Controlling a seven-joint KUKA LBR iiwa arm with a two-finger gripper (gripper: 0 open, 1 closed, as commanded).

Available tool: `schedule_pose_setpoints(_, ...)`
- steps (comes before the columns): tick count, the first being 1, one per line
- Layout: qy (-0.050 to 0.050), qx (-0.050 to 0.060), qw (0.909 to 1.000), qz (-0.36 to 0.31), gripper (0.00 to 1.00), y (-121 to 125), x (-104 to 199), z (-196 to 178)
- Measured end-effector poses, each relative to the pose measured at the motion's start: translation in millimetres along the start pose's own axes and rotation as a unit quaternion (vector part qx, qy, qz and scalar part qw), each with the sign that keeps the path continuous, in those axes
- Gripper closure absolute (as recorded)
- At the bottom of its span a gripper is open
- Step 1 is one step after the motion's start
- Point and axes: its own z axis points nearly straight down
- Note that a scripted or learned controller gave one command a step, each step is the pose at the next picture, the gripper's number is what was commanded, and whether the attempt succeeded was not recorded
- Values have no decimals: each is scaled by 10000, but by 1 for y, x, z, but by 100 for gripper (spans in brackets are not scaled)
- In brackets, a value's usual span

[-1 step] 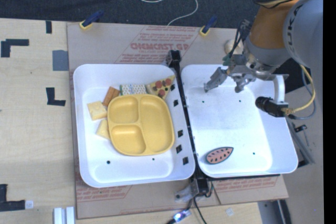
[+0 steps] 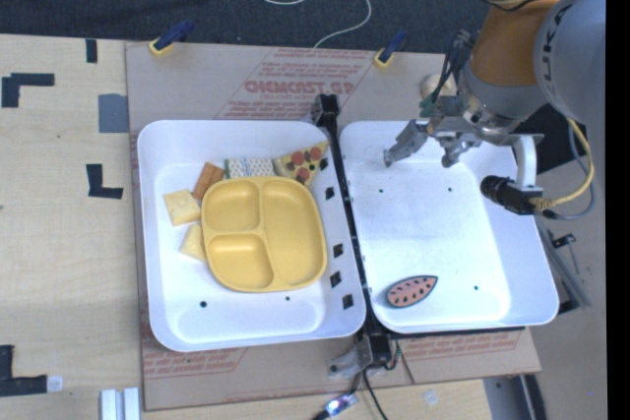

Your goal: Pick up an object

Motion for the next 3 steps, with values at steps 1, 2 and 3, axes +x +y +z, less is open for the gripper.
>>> schedule_pose_setpoints(1,-3,23,10000,-1,0,8,6,53)
schedule_pose_setpoints(2,-5,27,10000,4,0,0,1,101)
schedule_pose_setpoints(3,-8,8,10000,-2,0,0,2,129)
